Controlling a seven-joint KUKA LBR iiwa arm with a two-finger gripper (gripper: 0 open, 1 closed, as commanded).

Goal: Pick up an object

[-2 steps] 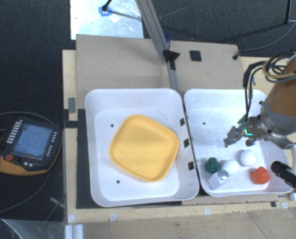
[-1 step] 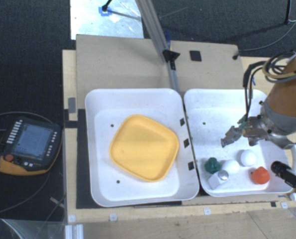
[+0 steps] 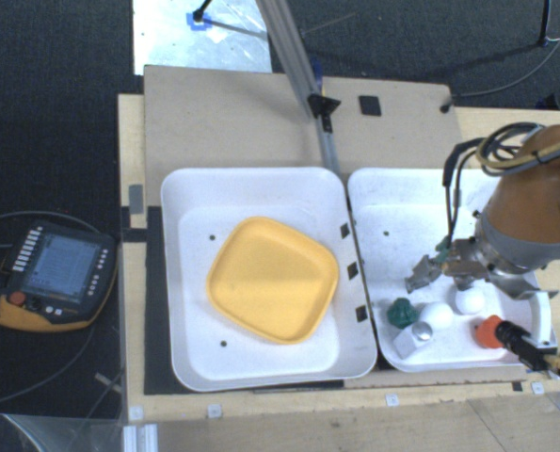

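Note:
Several small objects lie at the front of the right bin (image 3: 383, 205): a dark green piece (image 3: 401, 311), a white ball (image 3: 439, 315), a second white ball (image 3: 469, 299), a grey block (image 3: 412, 338) and an orange-red piece (image 3: 488, 331). My gripper (image 3: 428, 273) hangs low over this cluster, just above and behind the green piece and the white balls. The wrist hides the bin floor behind the second ball. I see nothing lifted off the bin floor.
A yellow square plate (image 3: 273, 279) lies in the middle of the left bin (image 3: 190, 205). A metal pole (image 3: 294, 45) slants over the bench's back. A teach pendant (image 3: 52, 273) rests on the floor at left. Cables loop above the wrist (image 3: 468, 158).

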